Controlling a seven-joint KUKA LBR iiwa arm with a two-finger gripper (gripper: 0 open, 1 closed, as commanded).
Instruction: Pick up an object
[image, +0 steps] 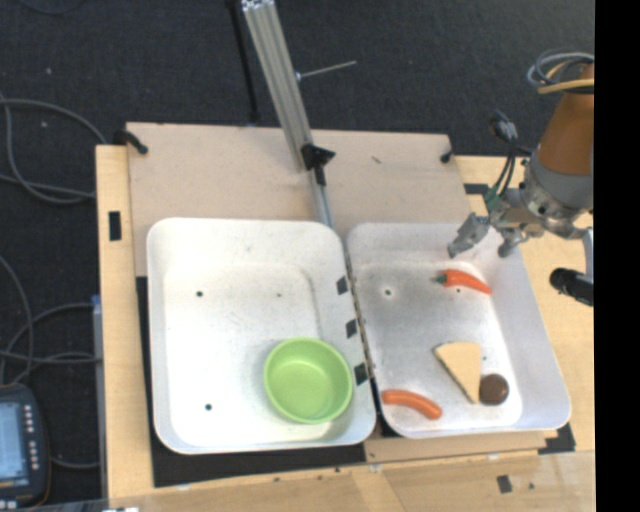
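In the right bin (400, 330) lie an orange carrot (466, 282) near the far right, a yellow cheese wedge (460, 366), a dark brown ball (493, 389) touching the wedge, and an orange-red sausage (412, 402) at the front edge. A green bowl (308, 379) sits in the left bin (210, 300) at its front right. My gripper (487, 241) hangs over the right bin's far right corner, just above and behind the carrot. Its fingers are spread apart with nothing between them.
An aluminium post (285, 95) rises from behind the bins where they meet. The arm's grey wrist with its orange band (568, 140) stands beyond the right bin's far right corner. Cables lie on the dark floor to the left.
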